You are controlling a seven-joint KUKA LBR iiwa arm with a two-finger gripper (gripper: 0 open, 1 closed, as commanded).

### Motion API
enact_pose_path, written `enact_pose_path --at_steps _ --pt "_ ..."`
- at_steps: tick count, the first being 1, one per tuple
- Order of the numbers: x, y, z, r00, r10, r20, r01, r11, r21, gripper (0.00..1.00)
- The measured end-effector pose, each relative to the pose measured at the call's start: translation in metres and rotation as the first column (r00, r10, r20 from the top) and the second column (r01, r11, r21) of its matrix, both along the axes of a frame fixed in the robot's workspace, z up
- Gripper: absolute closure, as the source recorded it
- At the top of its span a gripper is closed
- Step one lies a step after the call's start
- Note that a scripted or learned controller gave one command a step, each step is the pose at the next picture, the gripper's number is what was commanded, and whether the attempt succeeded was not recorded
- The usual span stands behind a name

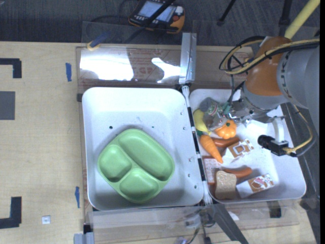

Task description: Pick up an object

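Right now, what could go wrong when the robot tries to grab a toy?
1. The toys in the right bin lie packed together: the carrot touches the small pumpkin and the sausage, so the tool might nudge or pinch two at once.
2. The bread slice lies flat, so it could slip away.
3. Loose cables hang near the arm and might snag.

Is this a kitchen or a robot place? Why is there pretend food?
Probably a robot lab, not a kitchen. A grey robot arm reaches over two white bins on a wooden bench. One bin holds a green plate, the other toy food like a carrot. Tripod legs stand behind.
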State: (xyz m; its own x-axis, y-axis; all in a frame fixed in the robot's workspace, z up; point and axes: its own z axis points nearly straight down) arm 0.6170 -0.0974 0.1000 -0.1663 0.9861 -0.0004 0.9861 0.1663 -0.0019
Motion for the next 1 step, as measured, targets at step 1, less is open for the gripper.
enact_pose_path --at_steps 1 --pt "-0.0068 0.0607 0.0935 0.993 0.121 0.000 -0.121 0.993 0.001 1.00"
